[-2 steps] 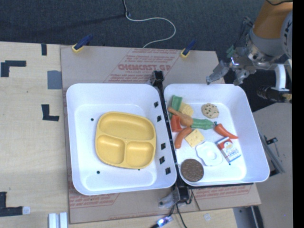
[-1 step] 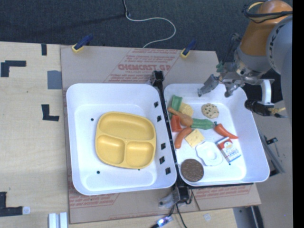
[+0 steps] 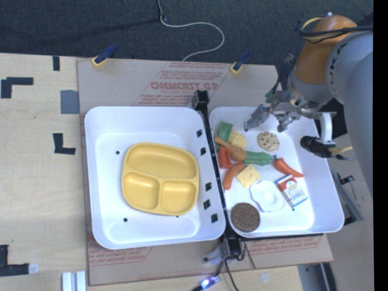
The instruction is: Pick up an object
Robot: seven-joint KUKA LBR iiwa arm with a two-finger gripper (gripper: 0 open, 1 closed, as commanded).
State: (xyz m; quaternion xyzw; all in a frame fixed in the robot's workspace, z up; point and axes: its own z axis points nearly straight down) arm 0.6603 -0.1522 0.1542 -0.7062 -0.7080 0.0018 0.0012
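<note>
Above the right bin [image 3: 321, 220], hovering with gripper [image 3: 268, 119] fingers spread apart, clamping nothing. Just below, lying untouched: cookie [image 3: 268, 140]. Sitting in left bin [image 3: 100, 180]: yellow tray [image 3: 160, 178].

Red print reading "CHEMCAST GP", seen upside down, stands on the brown board [image 3: 182, 85] under the bins.

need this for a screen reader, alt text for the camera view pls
A grey robot arm's open gripper hovers over the right bin, just above a cookie among toy foods. The left bin holds a yellow divided tray.
</note>
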